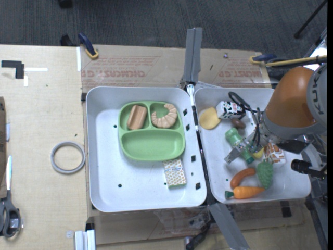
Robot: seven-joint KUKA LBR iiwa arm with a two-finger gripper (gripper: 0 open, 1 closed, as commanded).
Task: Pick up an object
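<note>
The gripper (pixel 240 152) is down in the right bin (pixel 216 178), among the toys there; I cannot tell its state, or whether it holds anything. Around it lie a green bottle (pixel 233 137), a yellow piece (pixel 209 119), a black-and-white cow (pixel 229 109), a carrot (pixel 247 192) and a green vegetable (pixel 265 174). The left bin (pixel 104 186) holds a green divided plate (pixel 152 145) and a small patterned packet (pixel 175 173).

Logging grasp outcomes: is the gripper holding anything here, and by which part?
Cannot be told. The gripper is down in the right bin, among the green bottle and other toys, but its tips are too small and cluttered to show any grasp.
</note>
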